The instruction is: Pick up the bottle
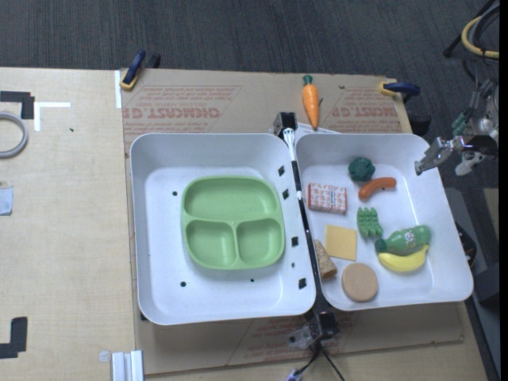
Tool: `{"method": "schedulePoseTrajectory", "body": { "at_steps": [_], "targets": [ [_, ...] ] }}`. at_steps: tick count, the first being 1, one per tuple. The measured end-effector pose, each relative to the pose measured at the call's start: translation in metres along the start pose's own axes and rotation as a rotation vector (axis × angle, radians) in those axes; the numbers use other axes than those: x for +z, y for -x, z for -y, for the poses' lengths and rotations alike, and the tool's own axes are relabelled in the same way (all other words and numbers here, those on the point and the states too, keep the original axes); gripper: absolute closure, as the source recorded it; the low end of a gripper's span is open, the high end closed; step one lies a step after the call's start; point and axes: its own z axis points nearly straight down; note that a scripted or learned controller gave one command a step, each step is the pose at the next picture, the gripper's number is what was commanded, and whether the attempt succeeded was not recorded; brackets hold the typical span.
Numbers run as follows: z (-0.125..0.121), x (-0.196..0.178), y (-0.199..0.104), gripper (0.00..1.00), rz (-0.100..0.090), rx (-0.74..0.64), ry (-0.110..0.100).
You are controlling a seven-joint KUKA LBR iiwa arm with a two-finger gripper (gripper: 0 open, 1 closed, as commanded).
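Two white bins (151, 292) on cardboard (182, 105) over pale table (63, 236); dark carpet (198, 14) beyond. Tool (432, 155) at right rim, finger state unclear.

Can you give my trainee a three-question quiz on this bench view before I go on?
1. True or false: the green bottle lies in the right bin.
2. What touches the bottle's lower side: A) banana B) carrot C) sausage?
3. What sits in the left bin?

Key: 1 true. 2 A. 3 a green divided plate.
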Motion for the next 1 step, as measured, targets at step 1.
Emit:
{"method": "schedulePoseTrajectory", "body": {
  "at_steps": [1],
  "targets": [
    [0.0269, 0.1523, -0.0277, 0.00, 0.000, 0.126, 0.001]
  ]
}}
